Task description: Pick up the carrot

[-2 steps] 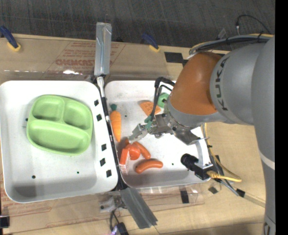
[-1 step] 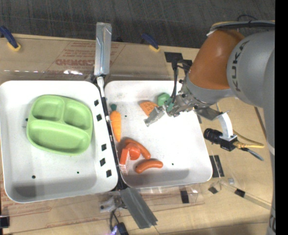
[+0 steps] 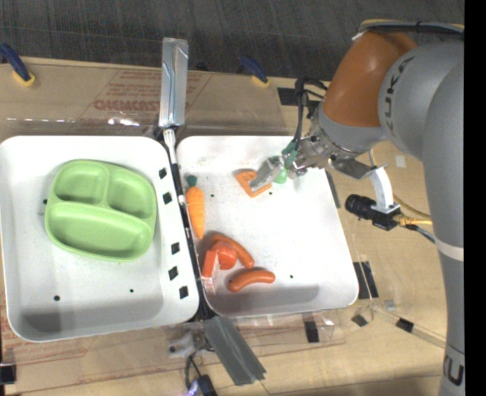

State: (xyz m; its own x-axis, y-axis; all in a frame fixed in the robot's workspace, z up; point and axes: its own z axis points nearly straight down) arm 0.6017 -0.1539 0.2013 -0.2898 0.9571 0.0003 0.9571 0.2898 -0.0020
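Carrot (image 3: 195,210) lies in right bin (image 3: 309,246), tight vs its left wall by the divider, long axis running near-far, green stub at far end. Gripper (image 3: 269,174) sits over far part of same bin, right of carrot & well apart from it, fingers down around a small orange piece (image 3: 247,179); piece looks to be at the fingertips but can't tell if it's actually pinched or how wide the jaws are, too blurred. Near the carrot's near end: red-orange pepper-like item (image 3: 222,254) and a sausage-shaped item (image 3: 251,279), both toward near-left of right bin. Left bin (image 3: 20,287) has a green divided plate (image 3: 102,209). Arm (image 3: 408,81) comes in from right, orange band above wrist.
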